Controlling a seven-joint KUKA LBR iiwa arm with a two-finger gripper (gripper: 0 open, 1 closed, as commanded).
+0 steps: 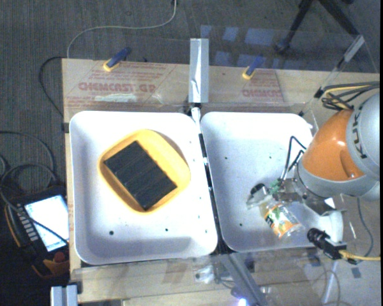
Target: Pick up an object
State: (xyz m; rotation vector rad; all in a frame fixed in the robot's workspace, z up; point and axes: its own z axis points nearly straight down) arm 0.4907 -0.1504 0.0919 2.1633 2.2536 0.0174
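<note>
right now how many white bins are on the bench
2. The left bin holds a yellow dish with a black pad; the right bin has a small packet under the arm.

Two white bins side by side on the surface (115, 85), seen from above at a slant.

Left bin (89, 234): a yellow dish (172, 155) sits mid-bin, with a dark ribbed slab (140, 174) lying flat in it, turned at an angle.

Right bin (242, 164): the arm (335, 155), grey with an orange band, reaches in from the right of the frame. Its claw (271, 199) is low in the bin's lower right part. A small clear packet (282, 222) with orange and green print lies just below the claw, touching or nearly so; whether it is gripped can't be made out.

Two blue-and-yellow clamps (116, 58) at the surface's top edge.
</note>
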